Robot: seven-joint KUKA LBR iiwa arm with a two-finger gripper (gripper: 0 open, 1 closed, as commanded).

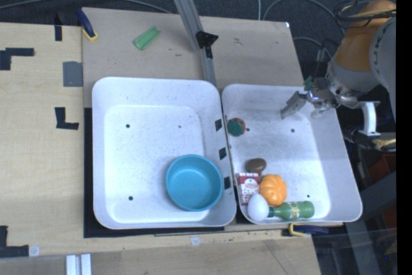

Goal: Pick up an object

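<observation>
The bench is a pale wood-look top with black tape marks along its left side, and a tan board lies on it under two white bins sitting side by side. On that board there's a green block near the top, a blue and yellow clamp at the upper left corner, and a grey metal pole running diagonally down to the seam between the bins. Behind it all is dark carpet-like floor with a few thin cables looping across. The left bin has a blue bowl near its lower right corner. The right bin holds a small green and orange ball near its left wall, and then a cluster in the lower left corner: a brown lump, an orange fruit, a red carton, a white egg and a green bottle lying on its side. The gripper sits over the upper right part of the right bin, fingers spread apart with nothing between them, well away from the cluster. The arm's orange band is at the right edge.
</observation>
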